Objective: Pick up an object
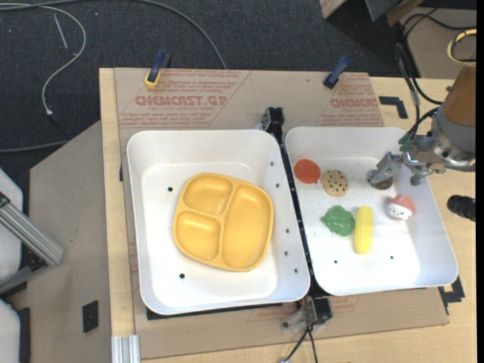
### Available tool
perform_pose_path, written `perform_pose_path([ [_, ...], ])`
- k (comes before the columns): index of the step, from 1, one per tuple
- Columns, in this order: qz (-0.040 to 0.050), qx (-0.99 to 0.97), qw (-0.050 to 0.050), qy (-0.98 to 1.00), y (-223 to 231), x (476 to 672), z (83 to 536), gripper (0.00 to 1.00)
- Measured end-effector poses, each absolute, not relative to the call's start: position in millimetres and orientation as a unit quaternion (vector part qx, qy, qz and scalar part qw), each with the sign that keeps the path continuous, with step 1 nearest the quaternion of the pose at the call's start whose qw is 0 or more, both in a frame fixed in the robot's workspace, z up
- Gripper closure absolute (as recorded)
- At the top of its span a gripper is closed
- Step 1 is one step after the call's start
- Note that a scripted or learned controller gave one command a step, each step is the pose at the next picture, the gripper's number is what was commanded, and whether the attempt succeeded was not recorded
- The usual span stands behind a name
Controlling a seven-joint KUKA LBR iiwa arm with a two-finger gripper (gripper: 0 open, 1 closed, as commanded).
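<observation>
White bins are set side by side on the surface. A yellow tray lies in the left bin. In the right bin are found a red disc, a cookie, a green leaf, a corn cob and a small pink toy. The jaws hang above the bin's far right part, near the toy; nothing is seen between them, and their state cannot be told.

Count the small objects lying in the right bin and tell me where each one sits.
5: an orange-red round piece far left, a speckled tan cookie beside it, a green leafy piece, a yellow corn cob, and a pink-and-white ball. The gripper may hide more.
</observation>
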State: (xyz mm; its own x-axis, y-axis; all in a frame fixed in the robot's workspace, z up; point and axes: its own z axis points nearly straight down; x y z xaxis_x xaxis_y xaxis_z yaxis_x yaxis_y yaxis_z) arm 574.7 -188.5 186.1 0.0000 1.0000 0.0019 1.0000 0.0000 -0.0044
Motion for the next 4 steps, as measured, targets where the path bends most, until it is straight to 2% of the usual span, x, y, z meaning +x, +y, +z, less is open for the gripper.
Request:
perform_pose_path([
  [1,0.0015,-0.707,0.004,-0.707,-188.1,568.4,124.0,0.0],
  [2,0.0002,-0.707,0.003,-0.708,-186.2,568.4,82.8,0.0],
  [3,-0.0008,-0.707,0.001,-0.707,-187.2,569.6,96.4,1.0],
  [4,-0.0017,-0.706,-0.003,-0.708,-186.0,581.8,149.8,1.0],
])
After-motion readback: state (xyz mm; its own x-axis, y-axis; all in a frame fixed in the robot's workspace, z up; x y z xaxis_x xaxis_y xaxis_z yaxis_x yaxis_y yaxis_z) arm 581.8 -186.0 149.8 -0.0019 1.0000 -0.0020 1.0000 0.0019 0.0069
